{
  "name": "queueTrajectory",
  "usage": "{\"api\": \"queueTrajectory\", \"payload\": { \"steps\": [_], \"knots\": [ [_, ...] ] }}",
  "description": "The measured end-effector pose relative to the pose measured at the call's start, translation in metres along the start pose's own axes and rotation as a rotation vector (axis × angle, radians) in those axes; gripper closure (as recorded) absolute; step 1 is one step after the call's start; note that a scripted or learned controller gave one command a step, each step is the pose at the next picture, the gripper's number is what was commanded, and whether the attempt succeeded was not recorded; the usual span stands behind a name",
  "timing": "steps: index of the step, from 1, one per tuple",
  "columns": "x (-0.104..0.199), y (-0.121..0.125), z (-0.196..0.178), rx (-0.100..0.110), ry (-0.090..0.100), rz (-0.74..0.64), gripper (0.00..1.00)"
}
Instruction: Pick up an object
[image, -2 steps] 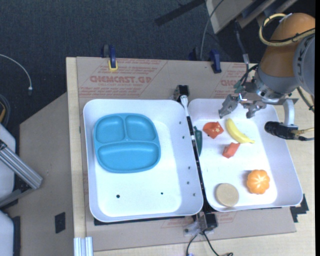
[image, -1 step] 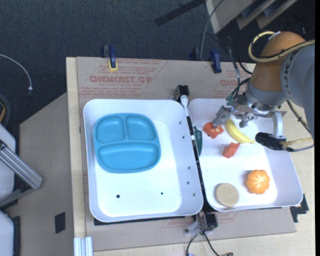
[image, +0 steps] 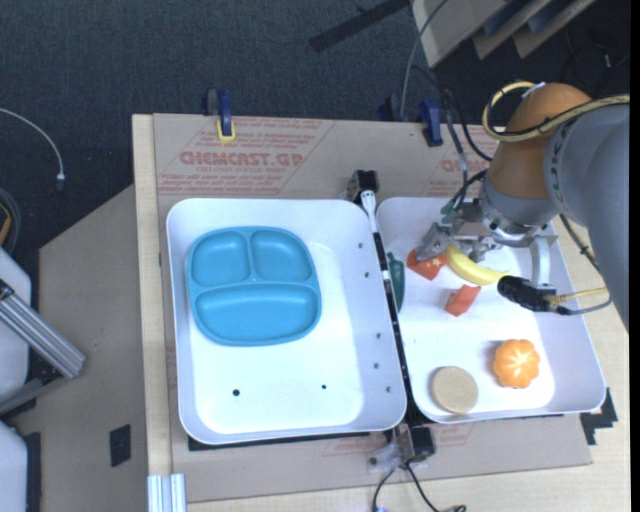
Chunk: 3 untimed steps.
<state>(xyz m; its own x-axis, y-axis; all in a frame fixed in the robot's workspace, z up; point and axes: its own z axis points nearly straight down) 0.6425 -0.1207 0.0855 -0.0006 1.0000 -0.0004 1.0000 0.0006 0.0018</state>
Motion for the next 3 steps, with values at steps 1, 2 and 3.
{"api": "queueTrajectory", "payload": {
  "steps": [1,2,3],
  "knots": [
    [0.000,0.000,-0.011,-0.002,-0.001,0.001,1.00],
    [-0.002,-0.001,-0.075,-0.004,-0.001,0.001,1.00],
    [0.003,0.003,-0.119,-0.004,-0.001,0.000,1.00]
  ]
}}
